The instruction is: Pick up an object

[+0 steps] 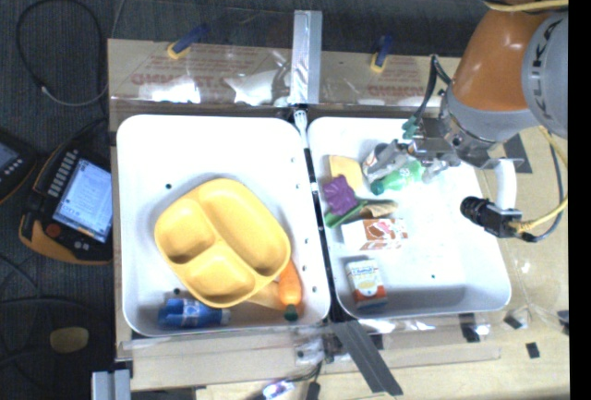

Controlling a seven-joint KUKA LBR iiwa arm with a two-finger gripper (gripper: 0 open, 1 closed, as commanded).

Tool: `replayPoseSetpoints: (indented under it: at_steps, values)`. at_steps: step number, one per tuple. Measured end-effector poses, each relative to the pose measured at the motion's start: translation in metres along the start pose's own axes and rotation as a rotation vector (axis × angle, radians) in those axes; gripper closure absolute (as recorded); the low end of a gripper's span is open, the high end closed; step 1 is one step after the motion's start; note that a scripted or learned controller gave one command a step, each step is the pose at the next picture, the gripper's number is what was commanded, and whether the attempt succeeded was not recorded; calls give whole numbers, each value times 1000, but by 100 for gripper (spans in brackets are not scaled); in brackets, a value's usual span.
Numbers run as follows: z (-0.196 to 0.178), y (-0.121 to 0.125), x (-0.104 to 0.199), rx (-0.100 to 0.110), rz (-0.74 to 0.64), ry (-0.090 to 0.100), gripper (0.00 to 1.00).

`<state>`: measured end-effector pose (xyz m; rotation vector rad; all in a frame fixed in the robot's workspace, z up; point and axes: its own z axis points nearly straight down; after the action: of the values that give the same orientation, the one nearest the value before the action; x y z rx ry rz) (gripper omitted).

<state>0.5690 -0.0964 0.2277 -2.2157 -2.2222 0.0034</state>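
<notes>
A black and orange hand screen lies off the left edge of the table; its screen glows pale blue, but the words on it are too small to read.

The left bin sits on the left half of the table. A yellow tray with three hollows fills the middle of it, tilted. Under the tray's near edge, by the bin's front wall, lies a blue bottle on its side. Its label is too blurry to read. Just beside it, toward the bin's front right corner, an orange carrot pokes out from under the tray.

Along the back edge of the table lies clear plastic sheet with faint red print that cannot be read, held by two blue and yellow clamps.

The right bin sits on the right half of the table. Near its left wall a yellow block lies flat, and a purple toy touches its front edge. Just in front of these lies a white packet with red pictures; the writing on it cannot be made out. Near the bin's front wall stands a small orange and white carton with a yellow picture on it, words too small to read.

The tool hangs over the back middle of the right bin, right on top of a green object and a shiny silver piece. I cannot tell if the tool is open or closed, or if it grips anything.
</notes>
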Motion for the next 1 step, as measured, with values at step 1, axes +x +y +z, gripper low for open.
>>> replayPoseSetpoints:
  at_steps: [1]
  values:
    - [99, 27, -25, 0, -190, 0, 0]
